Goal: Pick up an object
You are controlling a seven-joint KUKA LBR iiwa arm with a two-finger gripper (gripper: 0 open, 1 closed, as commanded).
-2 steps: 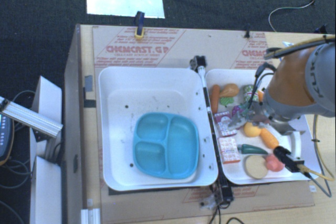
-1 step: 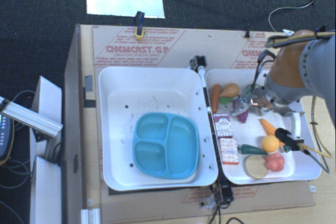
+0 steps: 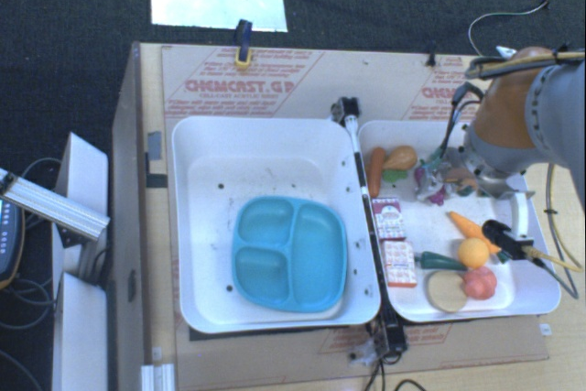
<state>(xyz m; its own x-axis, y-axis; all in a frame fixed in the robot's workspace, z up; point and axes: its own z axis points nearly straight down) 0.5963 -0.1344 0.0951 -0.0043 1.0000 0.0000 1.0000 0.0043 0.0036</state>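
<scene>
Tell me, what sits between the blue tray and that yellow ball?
In the camera view, between the blue tray and the yellow ball lie the bins' rims, a small red-and-white carton and a dark green item.

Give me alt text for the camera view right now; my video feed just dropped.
The grey arm with an orange band reaches from the right over the right white bin, which holds small toy foods including an orange plastic carrot, a yellow ball and two small red-and-white cartons. The left white bin holds a blue plastic divided plate.
</scene>
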